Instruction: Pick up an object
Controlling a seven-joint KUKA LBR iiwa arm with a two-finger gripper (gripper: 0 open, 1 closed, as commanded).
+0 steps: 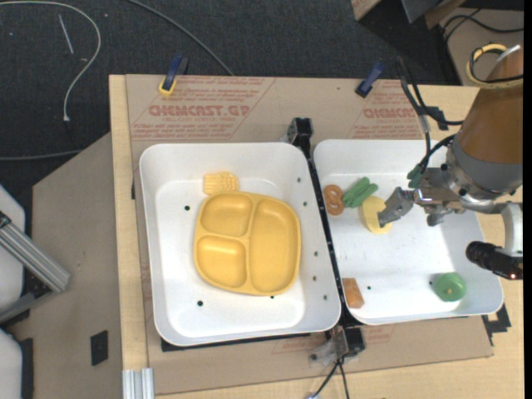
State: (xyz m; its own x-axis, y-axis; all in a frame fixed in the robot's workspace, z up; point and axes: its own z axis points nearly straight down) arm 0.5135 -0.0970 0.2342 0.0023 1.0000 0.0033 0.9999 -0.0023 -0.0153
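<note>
- Yellow object (373,215), small and rounded, is lying on the floor of the right bin (399,302), toward its upper left part; one grey finger (394,209) of the gripper is resting against or just over its right edge, and I cannot tell whether it is touching
- Gripper (413,204) is hanging low over the right bin at the end of the arm (496,135), which is reaching in from the right; whether the claw is open or closed I cannot tell from where I am standing, and nothing is showing between its tips
- Green elongated piece (360,192) is lying at a slant just above the yellow object, near it
- Small brown ring-shaped item (333,199) is sitting just left of the green piece, close to the bin's left wall
- Small orange-brown block (352,293) is sitting at the lower left corner of the right bin
- Green round item (449,287) is sitting near the lower right of the same bin, well apart from the others
- Left bin (166,248) is holding a yellow divided plate (247,243) with three compartments, lying flat near the middle
- Small pale yellow ridged piece (220,182) is lying just above the plate's upper left edge
- Both bins are sitting side by side on a cardboard-covered bench (249,106), with two blue clamps (173,73) gripping the far edge
</note>
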